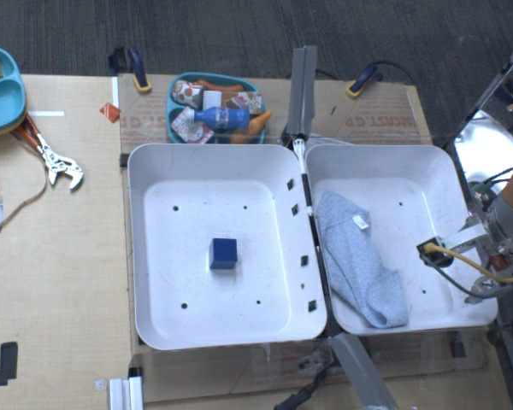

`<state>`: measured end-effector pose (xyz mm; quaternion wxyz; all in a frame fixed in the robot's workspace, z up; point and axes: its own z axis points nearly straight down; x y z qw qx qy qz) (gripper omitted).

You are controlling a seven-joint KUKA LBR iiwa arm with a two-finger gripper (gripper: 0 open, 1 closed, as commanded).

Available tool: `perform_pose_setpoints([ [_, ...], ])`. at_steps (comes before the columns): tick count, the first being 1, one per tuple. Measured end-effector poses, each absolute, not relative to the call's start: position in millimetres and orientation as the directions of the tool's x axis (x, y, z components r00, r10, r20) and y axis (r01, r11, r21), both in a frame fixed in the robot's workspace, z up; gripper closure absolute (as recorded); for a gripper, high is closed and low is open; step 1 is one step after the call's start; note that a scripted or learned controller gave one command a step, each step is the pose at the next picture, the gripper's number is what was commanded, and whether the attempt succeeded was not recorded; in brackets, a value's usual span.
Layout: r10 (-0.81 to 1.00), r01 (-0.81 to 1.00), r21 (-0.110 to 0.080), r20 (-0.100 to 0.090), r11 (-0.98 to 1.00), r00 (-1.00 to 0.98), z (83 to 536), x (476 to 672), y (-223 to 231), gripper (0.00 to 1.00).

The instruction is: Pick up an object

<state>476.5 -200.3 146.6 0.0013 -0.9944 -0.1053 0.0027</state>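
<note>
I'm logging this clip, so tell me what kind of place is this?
Probably a robotics lab workbench set up for grasping trials: two white bins clamped side by side, a blue cube and a grey cloth as test items, and a wrench lying on the bench.

1. Cube (223,253): dark blue, plain.
2. Cloth (359,259): pale blue-grey w/ small white tag.
3. Both bins (154,229): white, dotted w/ small black holes.
4. Bench (51,272): tan/light wood colour.
5. Small tub (215,109) behind bins: teal, w/ orange, blue & white bits inside.
6. Wrench (58,165): silver.
7. Tray (0,88) at far left: light blue.
8. Clamps (137,67): yellow & blue handles.
</note>
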Motion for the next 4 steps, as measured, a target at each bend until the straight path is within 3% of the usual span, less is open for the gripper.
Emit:
perform_pose_setpoints([
  [1,0.210,0.210,-0.005,-0.007,-0.978,0.978,155,476.4,-201,1.00],
  [2,0.201,0.201,-0.001,-0.003,-0.980,0.980,246,477.9,-104,1.00],
  [3,0.202,0.202,-0.001,-0.003,-0.979,0.979,246,477.9,-104,0.00],
  [4,0.334,0.334,-0.002,-0.006,-0.943,0.943,207,523.3,-174,0.00],
])
